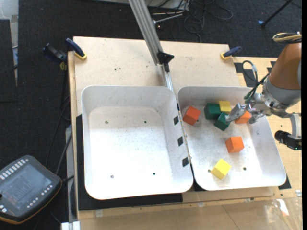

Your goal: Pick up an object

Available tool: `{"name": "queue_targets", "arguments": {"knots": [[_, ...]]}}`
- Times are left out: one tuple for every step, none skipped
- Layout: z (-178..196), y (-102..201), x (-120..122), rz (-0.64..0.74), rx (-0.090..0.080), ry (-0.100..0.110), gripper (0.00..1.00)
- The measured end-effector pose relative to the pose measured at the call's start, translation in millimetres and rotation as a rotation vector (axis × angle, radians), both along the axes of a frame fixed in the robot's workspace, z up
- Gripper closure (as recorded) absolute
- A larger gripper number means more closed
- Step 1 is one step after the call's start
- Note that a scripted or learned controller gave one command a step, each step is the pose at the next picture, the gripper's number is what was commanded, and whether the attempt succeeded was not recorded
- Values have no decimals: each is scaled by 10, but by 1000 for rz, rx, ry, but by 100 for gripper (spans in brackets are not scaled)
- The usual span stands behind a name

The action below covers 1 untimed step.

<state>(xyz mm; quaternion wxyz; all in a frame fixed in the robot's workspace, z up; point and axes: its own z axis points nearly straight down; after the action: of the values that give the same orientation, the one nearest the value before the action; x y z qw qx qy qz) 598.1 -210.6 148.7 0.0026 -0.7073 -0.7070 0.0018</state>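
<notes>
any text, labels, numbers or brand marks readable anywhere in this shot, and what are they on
None can be read.
Handheld control pendant at the lower left: its screen and buttons carry marks, too small and blurred to read.
Black squares along the edge between the two white bins: plain, no lettering visible.
Coloured blocks, such as the orange block and yellow block: plain faces, no print.

Orange, green, yellow blocks [234, 144]; white bins [96, 104]
</notes>
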Motion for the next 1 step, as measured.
{"name": "queue_targets", "arguments": {"knots": [[-279, -15, 53, 2, -7, -22, 0]]}}
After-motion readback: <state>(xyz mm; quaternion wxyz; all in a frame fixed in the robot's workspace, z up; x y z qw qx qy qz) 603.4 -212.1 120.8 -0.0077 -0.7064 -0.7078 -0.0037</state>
